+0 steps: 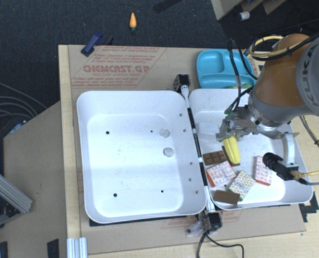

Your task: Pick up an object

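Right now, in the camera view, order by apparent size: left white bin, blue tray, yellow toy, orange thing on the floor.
1. left white bin
2. blue tray, partly hidden
3. yellow toy
4. orange thing, farther off, so less sure

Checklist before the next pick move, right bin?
1. Gripper over the right bin: ok.
2. Candidate beneath it: yellow piece lies just under the gripper: ok.
3. Yellow piece already held: cannot tell.
4. Room around the yellow piece: not ok, a brown block lies close beside it, toward the left bin.
5. Patterned blocks out from under the gripper: ok, they lie nearer the front rim.
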Controlling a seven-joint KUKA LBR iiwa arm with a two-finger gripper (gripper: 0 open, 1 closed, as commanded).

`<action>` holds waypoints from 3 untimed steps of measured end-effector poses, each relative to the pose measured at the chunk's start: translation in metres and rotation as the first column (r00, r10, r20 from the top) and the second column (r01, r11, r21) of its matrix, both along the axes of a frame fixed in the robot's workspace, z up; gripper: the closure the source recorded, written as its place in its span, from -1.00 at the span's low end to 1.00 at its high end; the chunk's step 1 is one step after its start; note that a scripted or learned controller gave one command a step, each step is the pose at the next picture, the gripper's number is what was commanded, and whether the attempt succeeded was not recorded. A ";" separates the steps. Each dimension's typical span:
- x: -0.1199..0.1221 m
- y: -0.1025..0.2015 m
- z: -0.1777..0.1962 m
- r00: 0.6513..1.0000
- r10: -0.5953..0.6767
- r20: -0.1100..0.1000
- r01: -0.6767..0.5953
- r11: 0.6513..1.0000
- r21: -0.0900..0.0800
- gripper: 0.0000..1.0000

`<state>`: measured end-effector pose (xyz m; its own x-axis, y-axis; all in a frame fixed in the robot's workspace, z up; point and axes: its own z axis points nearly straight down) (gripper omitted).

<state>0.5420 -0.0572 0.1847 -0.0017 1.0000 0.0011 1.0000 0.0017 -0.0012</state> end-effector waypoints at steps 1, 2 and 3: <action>-0.051 0.063 0.030 1.000 -0.001 -0.004 0.001 1.000 0.001 1.00; 0.030 0.041 0.120 1.000 -0.001 0.003 0.001 1.000 -0.001 1.00; -0.035 0.110 0.075 1.000 -0.001 -0.002 0.001 1.000 0.000 1.00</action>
